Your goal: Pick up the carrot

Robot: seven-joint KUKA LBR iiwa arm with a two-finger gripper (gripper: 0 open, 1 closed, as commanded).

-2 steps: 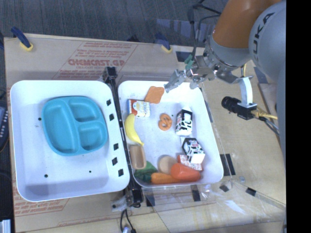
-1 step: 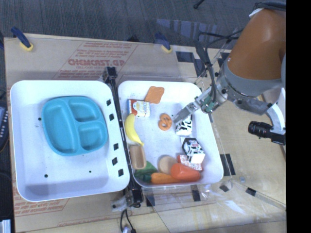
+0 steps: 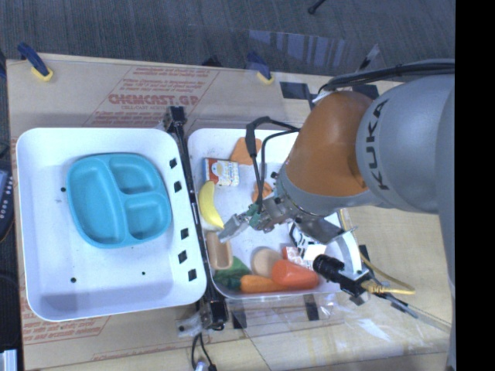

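Pincer, jaw state impossible to tell, hangs beside the yellow banana, well above the orange carrot, risking a wrong-item grab in the crowded bin.

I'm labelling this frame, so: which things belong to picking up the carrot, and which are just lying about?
Job:
orange carrot with green top
grey arm's gripper
right white bin

Lying about:
yellow banana
red pepper-like toy
small juice carton
blue divided plate
left white bin
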